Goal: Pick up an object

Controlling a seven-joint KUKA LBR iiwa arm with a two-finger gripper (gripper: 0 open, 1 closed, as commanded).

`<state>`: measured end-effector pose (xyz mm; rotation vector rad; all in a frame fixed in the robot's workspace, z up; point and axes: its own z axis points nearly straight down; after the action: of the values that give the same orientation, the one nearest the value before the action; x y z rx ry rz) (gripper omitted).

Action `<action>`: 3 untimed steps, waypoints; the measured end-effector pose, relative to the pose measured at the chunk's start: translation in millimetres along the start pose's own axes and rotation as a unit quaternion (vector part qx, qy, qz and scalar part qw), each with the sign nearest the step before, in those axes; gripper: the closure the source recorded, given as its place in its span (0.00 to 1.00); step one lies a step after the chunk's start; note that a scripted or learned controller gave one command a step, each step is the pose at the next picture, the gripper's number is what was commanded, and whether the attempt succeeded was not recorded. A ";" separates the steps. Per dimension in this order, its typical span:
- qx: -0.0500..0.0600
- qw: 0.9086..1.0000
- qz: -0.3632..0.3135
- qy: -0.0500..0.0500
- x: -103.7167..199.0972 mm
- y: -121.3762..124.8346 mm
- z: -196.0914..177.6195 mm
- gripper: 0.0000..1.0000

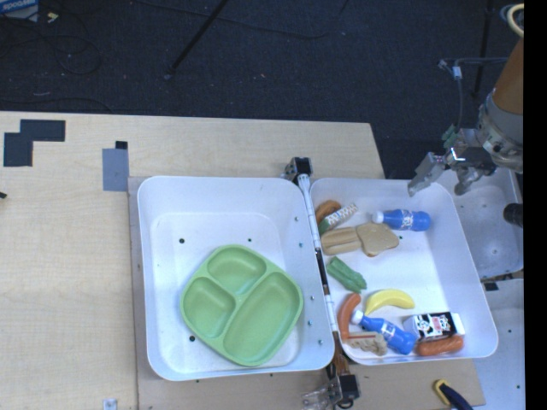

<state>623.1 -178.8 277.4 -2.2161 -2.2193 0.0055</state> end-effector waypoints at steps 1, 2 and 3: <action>0.000 1.000 0.000 0.000 10.8 -8.0 181.5 0.00; -0.001 1.000 0.000 0.000 19.2 21.9 191.4 0.00; -0.001 1.000 0.001 0.001 11.3 -90.5 190.7 0.00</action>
<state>531.4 -167.4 87.3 -2.2197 -2.2165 0.0023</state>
